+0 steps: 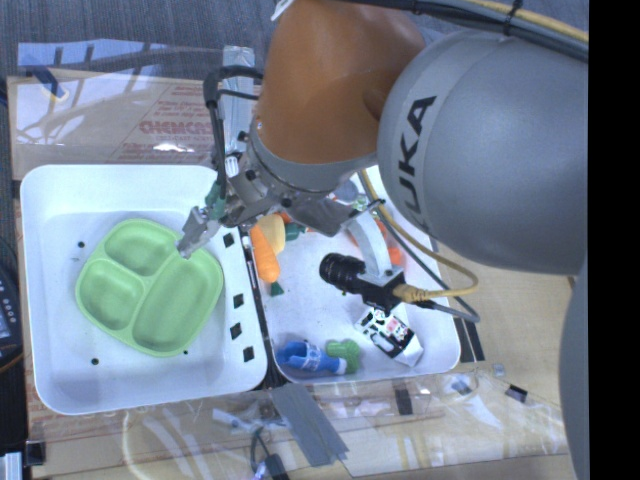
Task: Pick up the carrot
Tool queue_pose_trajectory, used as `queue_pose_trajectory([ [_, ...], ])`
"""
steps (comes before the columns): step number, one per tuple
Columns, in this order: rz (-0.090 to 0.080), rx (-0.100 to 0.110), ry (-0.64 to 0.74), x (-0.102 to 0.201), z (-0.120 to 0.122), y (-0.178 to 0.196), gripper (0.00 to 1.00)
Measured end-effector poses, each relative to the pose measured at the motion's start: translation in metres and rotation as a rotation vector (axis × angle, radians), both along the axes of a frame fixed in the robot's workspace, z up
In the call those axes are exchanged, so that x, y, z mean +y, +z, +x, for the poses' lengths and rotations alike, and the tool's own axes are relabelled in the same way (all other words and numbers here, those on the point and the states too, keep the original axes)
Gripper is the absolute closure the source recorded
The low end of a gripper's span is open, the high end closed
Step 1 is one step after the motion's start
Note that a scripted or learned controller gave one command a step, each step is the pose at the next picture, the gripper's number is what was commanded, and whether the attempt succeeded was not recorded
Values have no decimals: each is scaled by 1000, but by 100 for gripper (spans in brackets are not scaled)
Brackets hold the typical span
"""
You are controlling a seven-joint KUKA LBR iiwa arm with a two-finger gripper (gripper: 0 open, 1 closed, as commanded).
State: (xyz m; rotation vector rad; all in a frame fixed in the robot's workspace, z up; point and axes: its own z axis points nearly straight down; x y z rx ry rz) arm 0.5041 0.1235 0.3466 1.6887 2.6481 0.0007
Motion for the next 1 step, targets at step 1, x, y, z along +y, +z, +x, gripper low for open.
queue_pose_trajectory([
  [1,-2,2,-47,28,56,3,0],
])
